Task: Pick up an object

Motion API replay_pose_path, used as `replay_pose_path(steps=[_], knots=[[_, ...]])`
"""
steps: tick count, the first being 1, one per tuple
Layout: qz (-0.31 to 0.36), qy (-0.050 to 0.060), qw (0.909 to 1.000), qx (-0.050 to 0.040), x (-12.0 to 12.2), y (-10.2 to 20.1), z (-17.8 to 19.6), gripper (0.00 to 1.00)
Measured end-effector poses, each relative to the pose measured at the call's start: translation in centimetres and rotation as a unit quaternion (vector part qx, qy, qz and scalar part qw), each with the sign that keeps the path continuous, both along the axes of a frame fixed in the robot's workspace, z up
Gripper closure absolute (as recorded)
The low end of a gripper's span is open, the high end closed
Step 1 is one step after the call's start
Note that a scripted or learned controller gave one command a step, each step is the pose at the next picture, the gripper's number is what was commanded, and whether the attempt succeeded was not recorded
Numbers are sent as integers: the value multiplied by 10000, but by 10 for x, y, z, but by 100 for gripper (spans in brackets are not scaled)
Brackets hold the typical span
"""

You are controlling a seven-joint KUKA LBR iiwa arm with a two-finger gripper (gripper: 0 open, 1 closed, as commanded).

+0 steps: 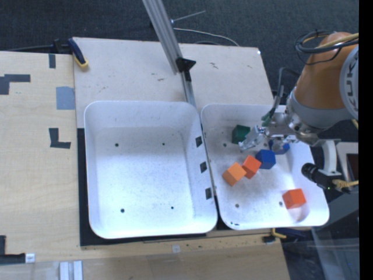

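Pincer (252, 140) first: you'll find it low over the right bin (309, 219), near the back, at the end of the grey arm (326, 92) with its orange band. Whether its fingers are apart or together, you cannot tell from this angle, and nothing can be seen clamped between them.

Look at the blocks around it. The green block (239, 133) sits just beside the pincer, toward the back wall of the bin. The blue block (266, 158) lies just in front of it, nearly under the wrist. Touching one another, two orange blocks (235, 173) lie a little further forward, next to the blue one. A red-orange block (294, 198) rests well apart, near the front right corner.

The left bin (93, 156) stands alongside on the counter (35, 174). Part of some lettering shows on the arm's grey shell, too cropped to read.
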State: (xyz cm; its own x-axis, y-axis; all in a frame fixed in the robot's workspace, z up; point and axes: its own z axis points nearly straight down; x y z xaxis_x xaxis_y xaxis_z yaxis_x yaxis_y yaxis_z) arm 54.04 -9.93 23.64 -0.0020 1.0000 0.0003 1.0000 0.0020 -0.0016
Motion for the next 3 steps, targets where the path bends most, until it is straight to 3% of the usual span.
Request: replay_pose_path(steps=[1,2,3], knots=[[-3,42,10000,5,-13,10,-102,0],[-3,-128,9999,-38,43,3,-124,0],[-19,-39,10000,-37,109,-21,-129,0]])
